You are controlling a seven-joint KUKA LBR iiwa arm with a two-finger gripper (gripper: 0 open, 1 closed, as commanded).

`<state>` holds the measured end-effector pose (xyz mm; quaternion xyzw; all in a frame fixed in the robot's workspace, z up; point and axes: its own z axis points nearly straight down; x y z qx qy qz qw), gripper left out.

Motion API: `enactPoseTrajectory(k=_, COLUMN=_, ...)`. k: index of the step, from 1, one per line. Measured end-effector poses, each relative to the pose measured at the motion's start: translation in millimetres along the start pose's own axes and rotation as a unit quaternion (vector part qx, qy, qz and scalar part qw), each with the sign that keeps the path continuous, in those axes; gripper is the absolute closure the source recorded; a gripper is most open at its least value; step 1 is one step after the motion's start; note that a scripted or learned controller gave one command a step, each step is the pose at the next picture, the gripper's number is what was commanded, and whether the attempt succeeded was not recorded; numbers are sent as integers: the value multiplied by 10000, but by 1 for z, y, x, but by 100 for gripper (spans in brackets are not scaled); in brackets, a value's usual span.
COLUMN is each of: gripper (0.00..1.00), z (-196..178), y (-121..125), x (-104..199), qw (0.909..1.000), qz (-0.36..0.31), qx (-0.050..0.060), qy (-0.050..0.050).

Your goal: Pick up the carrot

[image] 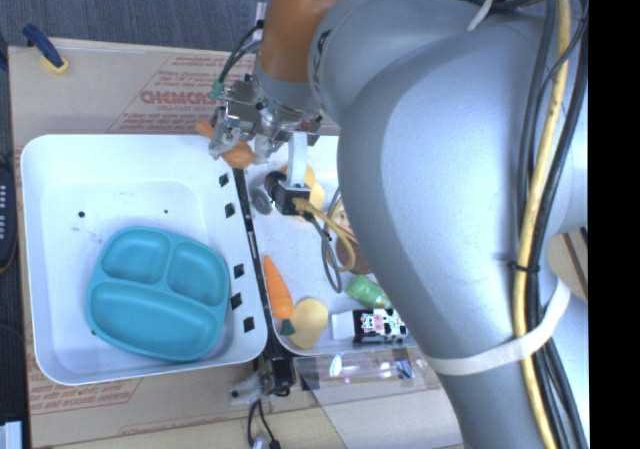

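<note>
At the near edge, a clear plastic strip [365,368] is lying across the bench just below the right bin [300,347]. Just beyond it, inside that bin's near corner, a small black-and-white carton [378,323] is resting beside a pale yellow rounded fruit [309,321], and a green item [367,290] is peeking out from under the arm. The carrot [277,289] is lying along the bin's left wall, its orange body running far-to-near and its tip touching the yellow fruit — well apart from the tool.

To the left, the left bin [50,197] is holding a teal divided plate [158,292] in its near half.

Farther back, the big grey arm [440,167] is covering most of the right bin, its orange band [305,12] sitting above the wrist. The gripper [238,142] is hanging over the far end of the wall between the bins, with something small and orange showing at its tip; I cannot tell how its tool end is set. Beyond the bins, brown cardboard [150,87] is lining the bench, and a blue-and-yellow clamp [43,49] is sitting at the far left corner.
</note>
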<state>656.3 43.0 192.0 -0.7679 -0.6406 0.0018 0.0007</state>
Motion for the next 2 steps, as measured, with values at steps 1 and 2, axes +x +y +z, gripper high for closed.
enactPoseTrajectory(k=1, gripper=100, z=-90, y=-8, x=48, qw=9989, qz=469, qx=-11, qy=26)
enactPoseTrajectory(k=2, gripper=100, z=-122, y=-50, x=3, qw=9864, qz=1642, qx=41, qy=-21)
